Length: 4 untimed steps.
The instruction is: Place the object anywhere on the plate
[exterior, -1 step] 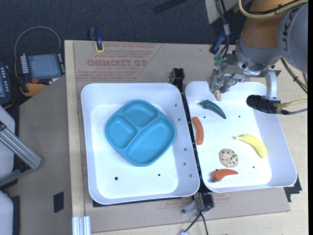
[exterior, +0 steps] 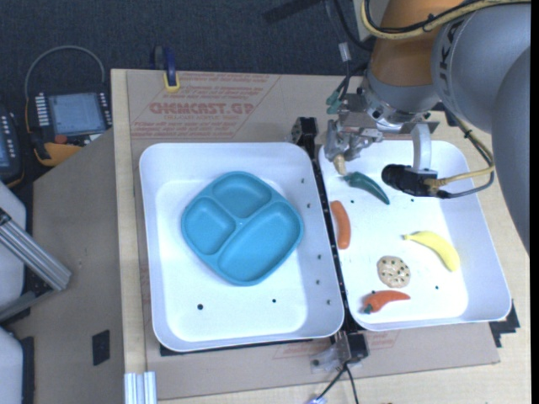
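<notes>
A blue plate [exterior: 242, 226] with three compartments lies in the left bin [exterior: 168, 310], with nothing on it. My gripper [exterior: 340, 158] hangs over the far left corner of the right bin [exterior: 480, 293]. A green chili pepper [exterior: 367, 184] lies just to its right and below it. An orange sausage-shaped piece [exterior: 341, 224] lies along the right bin's left wall. Nearer the front are a round cookie [exterior: 393, 269], a yellow banana [exterior: 436, 248] and a red chili pepper [exterior: 384, 300].
The arm's orange band [exterior: 421, 23] and grey link [exterior: 497, 66] cover the far right corner of the right bin. A black part with a cable [exterior: 411, 179] hangs beside the gripper. The raised divider [exterior: 328, 234] runs between the two bins.
</notes>
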Each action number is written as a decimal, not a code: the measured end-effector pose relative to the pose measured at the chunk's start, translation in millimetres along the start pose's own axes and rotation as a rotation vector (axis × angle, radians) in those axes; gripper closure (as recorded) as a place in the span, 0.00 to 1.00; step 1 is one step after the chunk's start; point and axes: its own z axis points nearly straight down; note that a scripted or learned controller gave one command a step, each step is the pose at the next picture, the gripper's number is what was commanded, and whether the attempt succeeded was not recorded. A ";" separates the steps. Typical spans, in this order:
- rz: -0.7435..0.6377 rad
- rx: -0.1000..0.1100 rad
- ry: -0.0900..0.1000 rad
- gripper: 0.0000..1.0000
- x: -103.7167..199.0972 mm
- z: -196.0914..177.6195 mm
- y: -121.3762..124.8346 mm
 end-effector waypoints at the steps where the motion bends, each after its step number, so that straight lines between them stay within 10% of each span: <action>1: 0.000 -0.007 -0.001 1.00 52.9 -10.4 5.4; 3: 0.002 -0.005 -0.002 1.00 151.5 9.0 27.0; 4: 0.005 -0.006 -0.003 0.00 148.9 7.0 27.3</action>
